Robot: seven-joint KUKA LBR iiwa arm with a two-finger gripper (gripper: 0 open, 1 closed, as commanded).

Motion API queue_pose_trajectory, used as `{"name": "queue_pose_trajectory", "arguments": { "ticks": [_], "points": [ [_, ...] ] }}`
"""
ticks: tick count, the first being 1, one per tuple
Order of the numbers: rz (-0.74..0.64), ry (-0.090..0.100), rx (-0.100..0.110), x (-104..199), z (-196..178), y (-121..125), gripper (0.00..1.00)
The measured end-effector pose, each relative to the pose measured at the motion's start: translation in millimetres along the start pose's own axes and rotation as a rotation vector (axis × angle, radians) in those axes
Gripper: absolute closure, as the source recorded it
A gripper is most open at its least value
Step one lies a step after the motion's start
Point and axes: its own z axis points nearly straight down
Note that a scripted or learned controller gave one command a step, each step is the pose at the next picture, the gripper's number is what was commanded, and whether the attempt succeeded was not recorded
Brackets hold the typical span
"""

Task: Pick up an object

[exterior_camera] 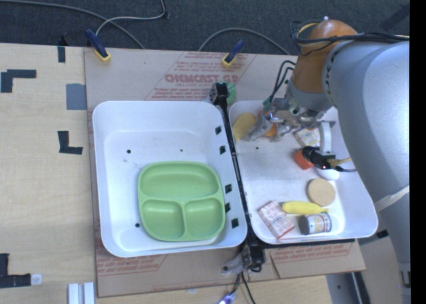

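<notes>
Hanging low over the far end of the right bin (276,176), the gripper (276,123) has a small orange piece (269,131) right at its tip and a yellow rounded thing (244,124) just beside it, on the side away from the arm. The orange piece looks the likeliest pick, though its long axis is too hidden to read. Whether the gripper is parted or closed, or has anything in it, cannot be told from this angle. Counted, well apart from the gripper on the viewer's side: one tan disc (322,192), one yellow banana-shaped piece (299,208) lying crosswise, one red-and-white packet (275,219), one small jar (315,223). Past the divider, one green divided plate (180,201) lies in the left bin (160,136)
</notes>
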Motion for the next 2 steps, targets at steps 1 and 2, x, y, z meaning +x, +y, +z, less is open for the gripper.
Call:
{"name": "queue_pose_trajectory", "arguments": {
  "ticks": [1,2],
  "points": [
    [-0.004,0.001,-0.018,68.7,-92.7,-15.4,1.0],
    [-0.003,0.001,-0.016,68.1,-91.7,-16.1,0.0]
  ]
}}
